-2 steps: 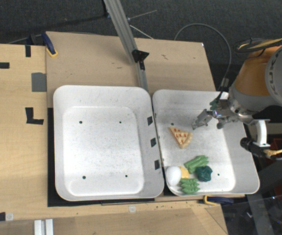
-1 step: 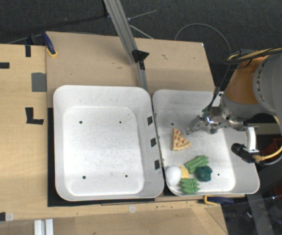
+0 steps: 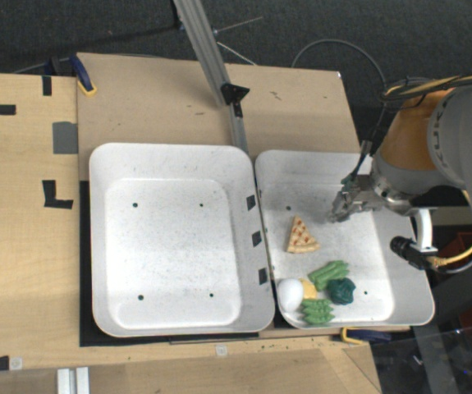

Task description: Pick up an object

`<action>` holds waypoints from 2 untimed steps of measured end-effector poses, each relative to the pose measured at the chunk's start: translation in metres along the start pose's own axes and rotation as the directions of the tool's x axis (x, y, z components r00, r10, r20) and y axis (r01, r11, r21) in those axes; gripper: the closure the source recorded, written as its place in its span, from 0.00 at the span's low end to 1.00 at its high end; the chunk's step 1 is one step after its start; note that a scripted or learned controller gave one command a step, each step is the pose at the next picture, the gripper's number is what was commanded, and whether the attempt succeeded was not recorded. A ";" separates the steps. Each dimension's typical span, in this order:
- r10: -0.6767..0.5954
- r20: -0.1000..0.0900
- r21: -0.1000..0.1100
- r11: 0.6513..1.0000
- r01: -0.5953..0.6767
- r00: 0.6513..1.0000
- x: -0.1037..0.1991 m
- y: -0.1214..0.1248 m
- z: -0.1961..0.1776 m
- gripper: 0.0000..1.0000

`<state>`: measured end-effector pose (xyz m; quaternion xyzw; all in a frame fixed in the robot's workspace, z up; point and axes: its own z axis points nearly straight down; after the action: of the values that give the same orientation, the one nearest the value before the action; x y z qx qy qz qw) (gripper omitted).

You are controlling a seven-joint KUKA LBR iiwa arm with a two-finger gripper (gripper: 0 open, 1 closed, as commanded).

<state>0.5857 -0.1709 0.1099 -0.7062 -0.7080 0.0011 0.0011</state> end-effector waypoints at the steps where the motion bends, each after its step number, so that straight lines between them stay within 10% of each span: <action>1: 0.001 0.001 -0.006 1.000 -0.001 1.000 0.000 0.006 -0.044 1.00; 2: 0.001 0.001 -0.007 1.000 -0.001 1.000 0.001 0.007 -0.097 1.00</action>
<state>0.5926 -0.1703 0.2066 -0.7066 -0.7076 -0.0009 -0.0019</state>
